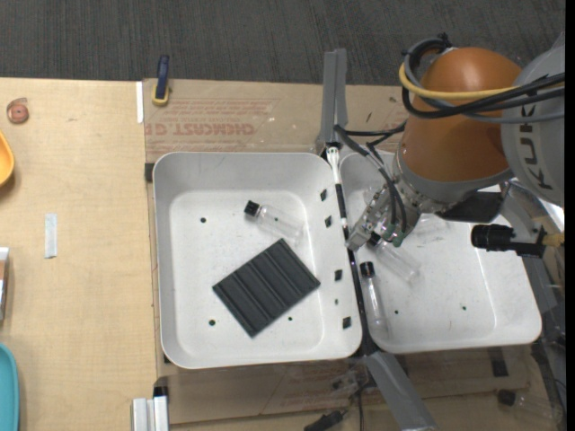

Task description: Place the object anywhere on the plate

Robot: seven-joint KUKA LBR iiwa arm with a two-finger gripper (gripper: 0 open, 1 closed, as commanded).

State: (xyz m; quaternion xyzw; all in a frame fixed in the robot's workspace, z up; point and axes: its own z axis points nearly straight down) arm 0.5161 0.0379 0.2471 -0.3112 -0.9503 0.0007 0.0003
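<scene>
A dark grey ribbed plate [267,286] lies flat and turned at an angle in the left bin [180,241]. A clear vial with a black cap [268,216] rests just above the plate's upper corner, off the plate. My gripper [381,228] hangs low over the left part of the right bin [485,321], under the orange wrist band. Directly below it lies a clear vial [400,260] on the bin floor. Another clear vial with a black cap [370,291] lies along that bin's left wall. Glare and clutter hide whether anything is held.
The raised divider [343,241] between the two bins runs just left of the gripper. A black cylinder [503,238] on the arm juts over the right bin. A cardboard sheet [225,119] lies behind the bins.
</scene>
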